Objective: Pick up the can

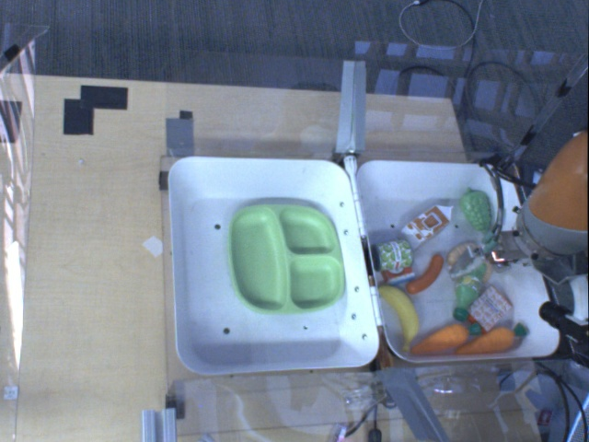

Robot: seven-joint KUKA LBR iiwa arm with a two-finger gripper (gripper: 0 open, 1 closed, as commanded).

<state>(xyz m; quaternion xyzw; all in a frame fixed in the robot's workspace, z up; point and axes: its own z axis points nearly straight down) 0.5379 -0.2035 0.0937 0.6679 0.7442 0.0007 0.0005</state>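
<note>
Because the arm reaches in from the right, its grey wrist with the orange band (560,201) hangs over the right edge of the right-hand shallow white plastic bin (368,187), and the gripper (474,258) sits low among the clutter near that bin's middle. Whether it is spread or closed on anything is too blurred to judge.

The small squat can with a green and red printed label (396,256) stands in the same bin, close to its left wall and a little left of the gripper, with a red sausage-shaped toy (426,273) lying slantwise between them. Nothing rests on the can, so it looks reachable from above, though its smooth round side may slip.

Just near of it curves a yellow banana (401,312), and two orange carrots (465,340) lie along the near wall. A small white and orange carton (428,221) and a knobbly green vegetable (476,210) lie farther back. The left bin (198,339) holds a glossy green divided tray (285,258). Both bins rest on the pale wooden desk (92,247).
</note>
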